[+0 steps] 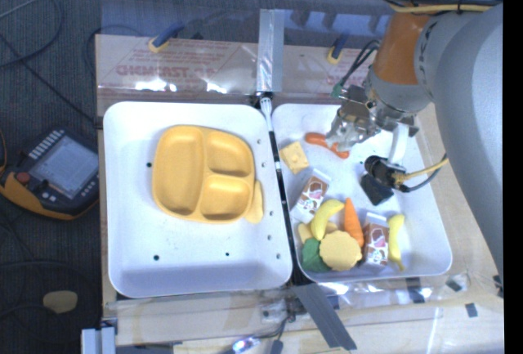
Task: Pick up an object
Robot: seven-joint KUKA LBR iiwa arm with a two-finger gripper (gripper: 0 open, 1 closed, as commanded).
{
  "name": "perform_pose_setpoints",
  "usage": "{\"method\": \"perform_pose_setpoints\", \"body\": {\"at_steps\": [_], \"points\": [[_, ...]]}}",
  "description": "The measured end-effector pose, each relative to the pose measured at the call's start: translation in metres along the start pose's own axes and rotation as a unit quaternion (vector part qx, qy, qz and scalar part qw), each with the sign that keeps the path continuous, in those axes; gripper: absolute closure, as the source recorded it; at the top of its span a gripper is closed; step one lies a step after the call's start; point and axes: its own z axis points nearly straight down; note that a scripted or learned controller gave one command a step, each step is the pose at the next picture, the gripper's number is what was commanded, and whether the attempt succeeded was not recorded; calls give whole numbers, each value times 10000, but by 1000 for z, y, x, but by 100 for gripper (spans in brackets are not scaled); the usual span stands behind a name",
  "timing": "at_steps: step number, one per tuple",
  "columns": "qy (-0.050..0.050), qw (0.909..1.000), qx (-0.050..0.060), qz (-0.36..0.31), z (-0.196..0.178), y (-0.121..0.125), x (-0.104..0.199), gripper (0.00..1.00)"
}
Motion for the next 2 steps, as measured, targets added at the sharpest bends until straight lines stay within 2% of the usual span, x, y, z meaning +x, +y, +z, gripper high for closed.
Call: {"method": "perform_pose_setpoints", "body": {"at_steps": [1,2], "points": [[-4,9894,-11,-1453,-27,-10,-51,100],[-5,9894,-9,-1454,-27,-10,-51,0]]}}
